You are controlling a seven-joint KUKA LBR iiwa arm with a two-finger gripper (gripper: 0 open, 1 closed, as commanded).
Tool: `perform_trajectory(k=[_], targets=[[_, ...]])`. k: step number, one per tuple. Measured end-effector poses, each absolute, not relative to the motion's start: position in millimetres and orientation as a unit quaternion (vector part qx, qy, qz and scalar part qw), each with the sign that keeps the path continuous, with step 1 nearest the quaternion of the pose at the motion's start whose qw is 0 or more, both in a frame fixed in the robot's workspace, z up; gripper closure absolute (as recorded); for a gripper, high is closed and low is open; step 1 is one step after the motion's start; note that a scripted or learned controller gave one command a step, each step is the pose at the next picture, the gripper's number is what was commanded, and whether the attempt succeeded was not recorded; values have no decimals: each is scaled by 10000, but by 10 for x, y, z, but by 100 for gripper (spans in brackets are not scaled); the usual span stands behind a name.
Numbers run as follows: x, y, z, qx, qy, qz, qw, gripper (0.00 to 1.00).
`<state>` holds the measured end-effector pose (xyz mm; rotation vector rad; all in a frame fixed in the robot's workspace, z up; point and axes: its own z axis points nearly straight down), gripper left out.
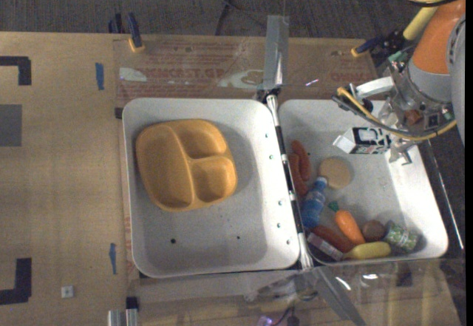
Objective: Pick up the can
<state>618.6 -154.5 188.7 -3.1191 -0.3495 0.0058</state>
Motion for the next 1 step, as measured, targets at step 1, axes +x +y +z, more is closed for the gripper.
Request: perform_trajectory(k=[1], targets=[[5843,-2232,3911,-9817,-1905,6,3,100]])
